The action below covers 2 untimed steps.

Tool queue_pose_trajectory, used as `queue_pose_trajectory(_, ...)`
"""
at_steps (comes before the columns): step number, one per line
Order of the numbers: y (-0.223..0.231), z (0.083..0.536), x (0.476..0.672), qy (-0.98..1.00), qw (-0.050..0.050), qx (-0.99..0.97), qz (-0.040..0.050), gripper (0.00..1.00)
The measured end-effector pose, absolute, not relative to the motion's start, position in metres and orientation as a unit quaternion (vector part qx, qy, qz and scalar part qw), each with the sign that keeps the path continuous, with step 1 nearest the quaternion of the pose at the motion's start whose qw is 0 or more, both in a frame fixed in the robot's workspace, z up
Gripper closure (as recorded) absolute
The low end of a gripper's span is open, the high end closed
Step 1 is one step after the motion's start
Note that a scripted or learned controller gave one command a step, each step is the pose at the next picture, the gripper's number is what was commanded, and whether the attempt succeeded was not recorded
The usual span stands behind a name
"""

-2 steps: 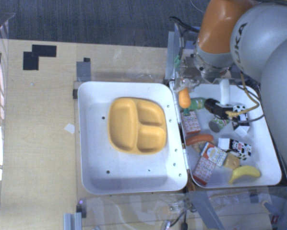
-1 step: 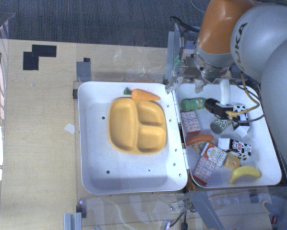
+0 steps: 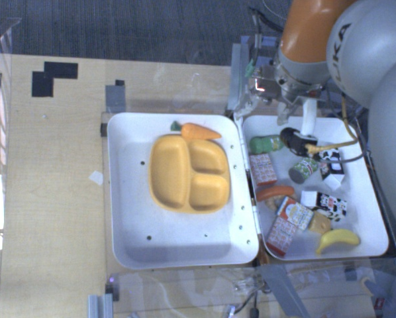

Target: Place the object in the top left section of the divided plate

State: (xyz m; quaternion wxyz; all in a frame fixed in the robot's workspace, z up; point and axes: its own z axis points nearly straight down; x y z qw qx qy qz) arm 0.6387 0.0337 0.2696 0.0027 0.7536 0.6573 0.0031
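A yellow divided plate (image 3: 169,172) lies in the middle of the left bin (image 3: 137,244). It has one long section on the left and two smaller ones on the right. An orange toy carrot (image 3: 199,132) with a green top lies just beyond the plate's far rim, partly over its top right corner. My gripper (image 3: 269,89) hangs over the far left corner of the right bin (image 3: 377,232), up and to the right of the carrot and well clear of the plate. Nothing shows in its grasp.
The right bin is crowded: a green bottle (image 3: 265,143), a pink packet (image 3: 263,169), a green can (image 3: 304,170), two cow-patterned cartons (image 3: 331,206), a sausage (image 3: 275,193), an orange box (image 3: 294,213) and a banana (image 3: 337,239). The arm covers the bin's far right.
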Motion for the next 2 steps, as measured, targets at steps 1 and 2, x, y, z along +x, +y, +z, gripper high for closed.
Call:
queue_pose_trajectory(1,0.035,0.281,0.64,0.661,0.006,0.751,0.0055,1.0)
queue_pose_trajectory(2,-0.027,0.417,0.67,0.649,0.004,0.761,0.0041,1.0)
